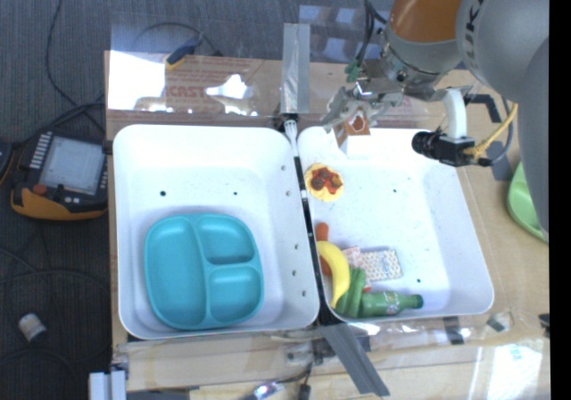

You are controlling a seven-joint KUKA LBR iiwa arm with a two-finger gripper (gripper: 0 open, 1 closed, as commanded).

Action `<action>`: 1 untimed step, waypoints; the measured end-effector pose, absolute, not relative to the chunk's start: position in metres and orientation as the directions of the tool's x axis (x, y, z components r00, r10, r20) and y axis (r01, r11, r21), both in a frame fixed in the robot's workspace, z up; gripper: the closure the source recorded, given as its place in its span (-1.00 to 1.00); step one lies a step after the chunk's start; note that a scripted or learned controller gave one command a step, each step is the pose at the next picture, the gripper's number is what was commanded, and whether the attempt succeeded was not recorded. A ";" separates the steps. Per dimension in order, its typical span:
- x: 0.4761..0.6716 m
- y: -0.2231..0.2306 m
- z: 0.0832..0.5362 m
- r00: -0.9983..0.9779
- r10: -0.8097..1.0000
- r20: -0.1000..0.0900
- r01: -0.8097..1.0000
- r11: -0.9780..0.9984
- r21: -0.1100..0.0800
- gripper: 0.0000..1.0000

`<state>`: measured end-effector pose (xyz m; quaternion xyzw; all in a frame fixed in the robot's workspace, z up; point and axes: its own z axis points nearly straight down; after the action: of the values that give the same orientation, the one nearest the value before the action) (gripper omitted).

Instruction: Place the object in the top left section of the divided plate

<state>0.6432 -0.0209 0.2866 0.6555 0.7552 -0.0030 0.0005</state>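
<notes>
**Arm holds a small piece above the right bin**

The gripper (350, 121) hangs over the far edge of the right bin (446, 237), near the wall between the two bins. Its fingers pinch a small brown and white piece (358, 124).

The blue divided plate (204, 270) lies in the left bin (178, 166), near the front edge.

In the right bin, a little pizza (324, 181) lies near the middle wall. A banana (335, 268), a green bottle (385, 303), a small orange piece (321, 230) and a flat packet (375, 262) sit in the front left corner.
</notes>
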 end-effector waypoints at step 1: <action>0.569 0.006 0.184 -0.170 0.985 0.001 0.985 0.170 -0.005 1.00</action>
<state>0.5692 0.0058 0.1838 0.6442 0.7648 -0.0015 -0.0020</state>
